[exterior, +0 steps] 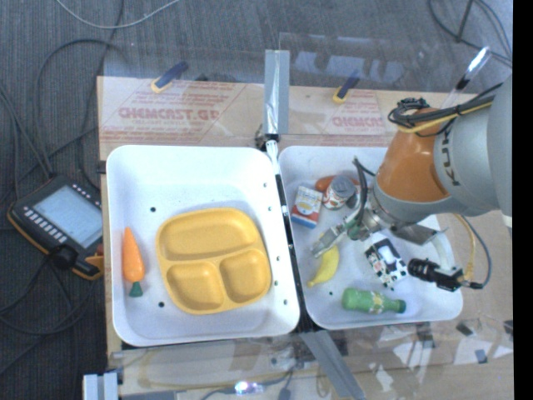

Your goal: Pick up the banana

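Observation:
The yellow banana (326,267) lies in the right bin (441,307), near its left-centre, pointing up and right. My gripper (329,239) reaches down and left from the grey arm with its orange band (407,172). Its tip is just above the banana's upper end, very close to it. I cannot tell whether it touches the fruit. Nothing shows as held.
In the right bin a green bottle (373,301) lies below the banana, with a small carton (306,205) and a can (340,192) above it and a black-and-white block (385,262) to the right. The left bin (133,173) holds a yellow divided plate (215,258) and a carrot (132,261).

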You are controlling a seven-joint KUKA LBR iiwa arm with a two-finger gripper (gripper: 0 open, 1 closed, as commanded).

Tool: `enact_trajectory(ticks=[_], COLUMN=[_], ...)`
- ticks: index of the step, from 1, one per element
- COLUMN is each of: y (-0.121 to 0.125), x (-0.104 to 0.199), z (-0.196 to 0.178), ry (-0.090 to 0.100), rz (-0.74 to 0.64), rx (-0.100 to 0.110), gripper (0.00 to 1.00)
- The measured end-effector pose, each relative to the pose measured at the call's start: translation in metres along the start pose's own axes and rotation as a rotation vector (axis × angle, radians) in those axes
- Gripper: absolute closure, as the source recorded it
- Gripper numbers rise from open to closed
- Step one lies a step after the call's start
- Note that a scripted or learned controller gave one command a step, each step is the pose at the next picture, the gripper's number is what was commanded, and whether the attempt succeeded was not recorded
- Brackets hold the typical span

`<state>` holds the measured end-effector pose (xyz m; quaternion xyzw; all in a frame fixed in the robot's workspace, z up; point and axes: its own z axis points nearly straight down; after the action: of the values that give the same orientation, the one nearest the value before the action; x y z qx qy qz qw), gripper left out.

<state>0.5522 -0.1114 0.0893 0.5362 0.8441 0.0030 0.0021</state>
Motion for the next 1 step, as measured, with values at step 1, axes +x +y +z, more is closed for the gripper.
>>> enact_trajectory(ticks=[1], y=[0.0026], x=[-0.0002], z=[-0.0117], ry=[-0.003], rz=[0.000], rx=[-0.007], gripper=[1.00])
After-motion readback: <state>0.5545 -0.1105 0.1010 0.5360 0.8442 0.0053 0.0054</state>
